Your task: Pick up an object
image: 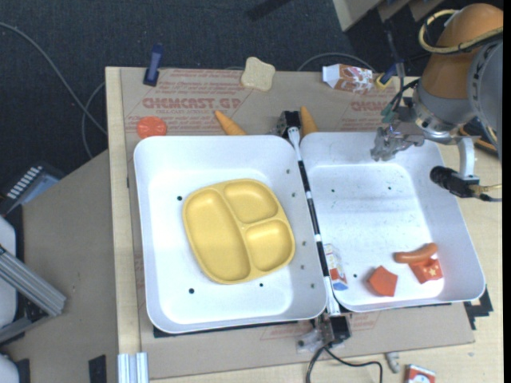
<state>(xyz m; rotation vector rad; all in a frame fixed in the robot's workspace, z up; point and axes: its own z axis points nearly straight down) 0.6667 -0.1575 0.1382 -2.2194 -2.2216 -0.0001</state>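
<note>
The bench (pixel 120 214) bears two white bins (pixel 160 294) side by side; along its far edge lie a bread slice (pixel 258 73) (pale), a carrot (pixel 229 124) and an orange disc (pixel 150 127).

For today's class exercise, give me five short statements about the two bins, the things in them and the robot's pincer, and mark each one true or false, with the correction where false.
1. The yellow divided plate lies in the left bin. True.
2. The orange block lies in the left bin. False: it lies in the right bin, near its front edge.
3. The pincer hangs over the far edge of the right bin. True.
4. The sausage is between the pincer's fingers. False: it lies on the bin floor, well apart from the pincer.
5. The slice of bread lies on the plate. False: it lies on the board behind the bins.
</note>
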